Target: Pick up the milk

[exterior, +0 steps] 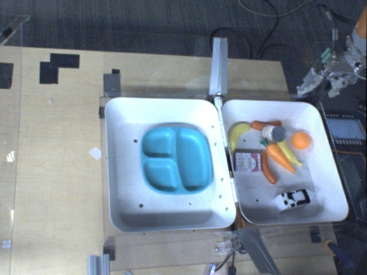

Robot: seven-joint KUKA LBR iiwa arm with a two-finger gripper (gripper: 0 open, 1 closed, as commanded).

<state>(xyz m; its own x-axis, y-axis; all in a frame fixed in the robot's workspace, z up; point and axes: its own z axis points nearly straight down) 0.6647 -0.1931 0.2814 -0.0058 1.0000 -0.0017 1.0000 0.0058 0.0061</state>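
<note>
Now | gripper (328,80) open, above right bin's (330,132) far corner | milk (295,199) near front wall, apart from carrot (280,155) | descend straight, straddle carton's narrow sides.

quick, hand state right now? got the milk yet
hand: up beyond the right bin's far right corner, nothing between its fingers, looks open. The milk lies in that bin near its front edge, not picked up.

Tray (175,159) in left bin (123,153); milk (295,199) in right bin (327,148), near front.
</note>
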